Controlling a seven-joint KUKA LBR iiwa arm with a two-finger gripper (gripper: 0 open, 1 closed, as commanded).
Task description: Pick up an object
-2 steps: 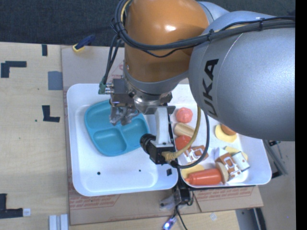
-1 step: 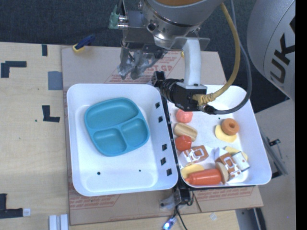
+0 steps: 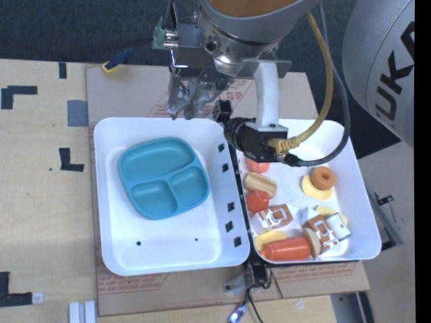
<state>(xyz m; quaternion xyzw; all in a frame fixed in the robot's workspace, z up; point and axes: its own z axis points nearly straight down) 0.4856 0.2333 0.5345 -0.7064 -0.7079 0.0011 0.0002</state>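
My gripper (image 3: pixel 192 103) hangs over the far rim of the left bin (image 3: pixel 108 180), above the bare bench board and with nothing visibly in it. A blue divided plate (image 3: pixel 161 177) lies in that bin, just in front of and below the gripper. The right bin (image 3: pixel 360 200) holds several toy foods: an orange donut (image 3: pixel 324 178) on a yellow disc, a hot dog bun (image 3: pixel 260 182), a red tomato (image 3: pixel 257 200), two small printed cartons (image 3: pixel 276 216), and a red sausage (image 3: pixel 289 249) beside a yellow piece (image 3: pixel 269 237).
A black unit (image 3: pixel 259 140) with a yellow cable (image 3: pixel 316 130) hangs over the rim between the two bins. The arm's large grey body (image 3: pixel 384 46) fills the upper right. A blue and yellow clamp (image 3: pixel 118 60) sits at the board's far left corner.
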